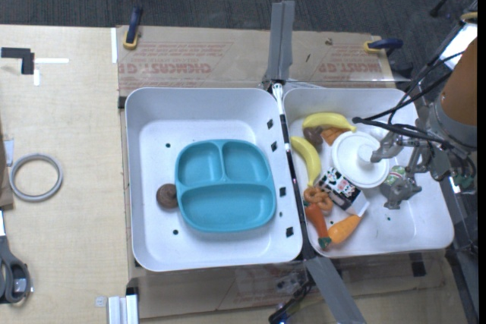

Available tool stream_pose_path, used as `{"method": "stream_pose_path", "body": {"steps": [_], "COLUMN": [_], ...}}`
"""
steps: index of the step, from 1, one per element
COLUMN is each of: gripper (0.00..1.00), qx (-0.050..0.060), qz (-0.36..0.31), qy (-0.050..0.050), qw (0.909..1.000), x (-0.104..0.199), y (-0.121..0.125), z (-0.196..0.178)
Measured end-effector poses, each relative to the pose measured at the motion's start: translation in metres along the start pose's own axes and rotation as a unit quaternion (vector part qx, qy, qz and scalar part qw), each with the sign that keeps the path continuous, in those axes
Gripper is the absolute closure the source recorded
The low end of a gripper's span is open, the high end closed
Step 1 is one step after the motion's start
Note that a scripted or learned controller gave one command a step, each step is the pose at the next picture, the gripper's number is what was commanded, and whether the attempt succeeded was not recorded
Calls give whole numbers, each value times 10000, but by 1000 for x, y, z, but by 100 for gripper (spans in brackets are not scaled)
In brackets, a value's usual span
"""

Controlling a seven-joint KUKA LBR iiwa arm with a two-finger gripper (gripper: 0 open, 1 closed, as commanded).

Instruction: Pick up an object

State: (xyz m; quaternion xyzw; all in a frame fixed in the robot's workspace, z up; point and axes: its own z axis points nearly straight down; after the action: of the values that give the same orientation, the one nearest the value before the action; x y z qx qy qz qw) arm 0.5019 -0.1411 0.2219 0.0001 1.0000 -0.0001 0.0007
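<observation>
— Over on the left of the bench (68,102), what lies there?
— A grey ring (35,177) on the bare wood, with scissors (14,277) near the front edge.
— And the left bin (144,114)?
— A teal divided plate (225,185) sits in its middle, and a small brown round thing (166,196) rests just beside the plate's left rim.
— The right bin (425,235)?
— Its left half is crowded: two bananas (307,157), a white round lid or cup (358,158), a black-and-white carton (339,187), an orange carrot toy (343,228) and a pretzel-like piece (317,198).
— Where is the end effector (400,190)?
— Above the right bin, just right of the white lid, reaching in from the right. Whether it is open or closed I cannot tell; nothing visibly sits in it.
</observation>
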Motion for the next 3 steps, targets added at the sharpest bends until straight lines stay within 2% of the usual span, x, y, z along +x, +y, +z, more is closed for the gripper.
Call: {"method": "stream_pose_path", "body": {"steps": [1, 2, 3], "gripper": [0, 0, 0], "qx": [54, 118, 107], "qz": [-581, -737, 54], "qy": [-210, -319, -386], "qw": [9981, 9967, 9992], "x": [-64, -53, -64], "y": [-27, -59, 6], "z": [90, 95, 97]}}
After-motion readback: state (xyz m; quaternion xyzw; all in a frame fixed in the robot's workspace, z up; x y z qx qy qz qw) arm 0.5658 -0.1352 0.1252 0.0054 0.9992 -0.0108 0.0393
